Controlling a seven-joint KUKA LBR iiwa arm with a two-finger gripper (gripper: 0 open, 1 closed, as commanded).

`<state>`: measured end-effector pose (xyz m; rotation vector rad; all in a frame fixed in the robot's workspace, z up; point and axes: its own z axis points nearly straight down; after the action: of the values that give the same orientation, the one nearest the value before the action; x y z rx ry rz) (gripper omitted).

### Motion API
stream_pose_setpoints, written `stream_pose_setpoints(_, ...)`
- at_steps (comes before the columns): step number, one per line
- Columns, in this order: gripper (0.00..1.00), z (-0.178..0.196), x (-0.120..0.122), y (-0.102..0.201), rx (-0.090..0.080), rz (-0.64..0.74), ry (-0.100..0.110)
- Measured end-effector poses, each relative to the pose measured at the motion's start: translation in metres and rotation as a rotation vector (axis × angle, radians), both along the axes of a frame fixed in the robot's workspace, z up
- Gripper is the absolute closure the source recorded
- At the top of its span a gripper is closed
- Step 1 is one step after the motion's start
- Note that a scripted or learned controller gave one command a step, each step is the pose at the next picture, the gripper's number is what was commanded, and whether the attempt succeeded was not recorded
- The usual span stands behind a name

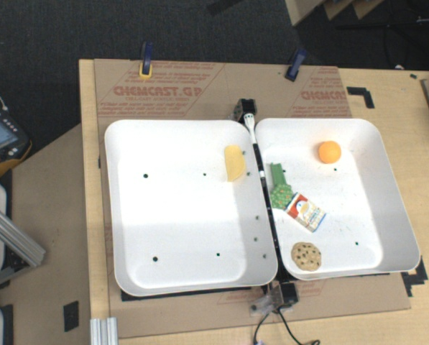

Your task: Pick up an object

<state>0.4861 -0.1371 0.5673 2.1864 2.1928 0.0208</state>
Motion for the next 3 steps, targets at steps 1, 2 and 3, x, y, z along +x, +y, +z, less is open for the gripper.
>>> stream_pose_setpoints(1,1.0,0.011,0.001,0.0,-0.003,0.0,-0.005)
stream_pose_setpoints(2,1.0,0.022,0.001,-0.001,-0.005,0.0,-0.01)
stream_pose_setpoints(3,1.0,0.033,0.002,-0.001,-0.007,0.0,-0.015)
